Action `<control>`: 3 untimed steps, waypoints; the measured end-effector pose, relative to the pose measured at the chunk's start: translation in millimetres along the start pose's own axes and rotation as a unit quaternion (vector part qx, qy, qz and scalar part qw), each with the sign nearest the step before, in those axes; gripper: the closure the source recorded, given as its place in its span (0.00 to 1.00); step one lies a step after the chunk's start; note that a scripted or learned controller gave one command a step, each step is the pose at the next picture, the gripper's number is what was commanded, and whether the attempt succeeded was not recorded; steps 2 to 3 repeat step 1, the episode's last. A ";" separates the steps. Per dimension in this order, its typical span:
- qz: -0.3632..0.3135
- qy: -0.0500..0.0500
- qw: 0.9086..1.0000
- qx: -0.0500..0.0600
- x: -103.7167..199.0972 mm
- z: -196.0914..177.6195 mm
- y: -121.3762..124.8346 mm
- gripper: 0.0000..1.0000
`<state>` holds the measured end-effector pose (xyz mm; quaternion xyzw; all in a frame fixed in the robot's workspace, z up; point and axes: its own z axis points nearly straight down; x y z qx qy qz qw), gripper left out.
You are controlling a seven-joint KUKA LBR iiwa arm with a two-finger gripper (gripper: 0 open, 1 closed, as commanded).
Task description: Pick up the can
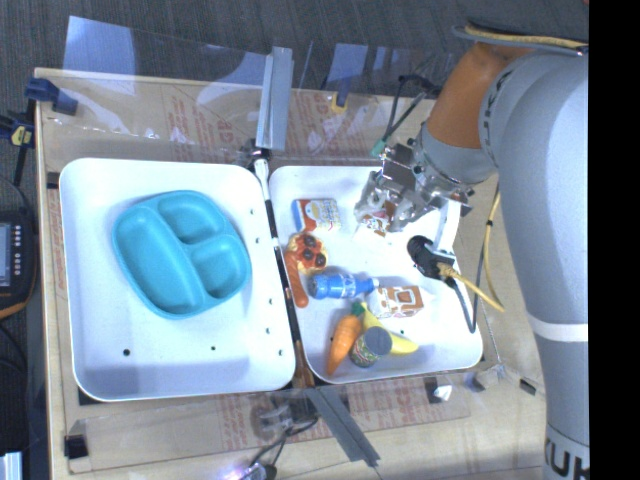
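Note:
The can (372,347) stands in the right bin (450,353) near its front edge. Its round grey-blue top faces up, with a carrot (344,337) on its left and a yellow banana (398,342) on its right. My gripper (388,206) hangs over the back of the same bin, well behind the can and apart from it. A small red-and-white item (373,224) shows just under the gripper; whether it is held is unclear.
The right bin also holds a small carton (318,212), an orange toy (304,252), a blue bottle (336,286) and a white-and-red carton (401,301). A blue divided plate (182,251) lies in the left bin (100,358). A black cable end (430,258) hangs beside the wrist.

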<state>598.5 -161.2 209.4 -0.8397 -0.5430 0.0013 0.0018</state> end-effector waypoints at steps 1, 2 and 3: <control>0.060 -0.001 0.998 0.001 48.8 -34.1 -9.3 1.00; 0.060 -0.001 0.998 0.001 48.8 -34.1 -9.3 1.00; 0.060 -0.001 0.998 0.001 48.8 -34.1 -9.3 1.00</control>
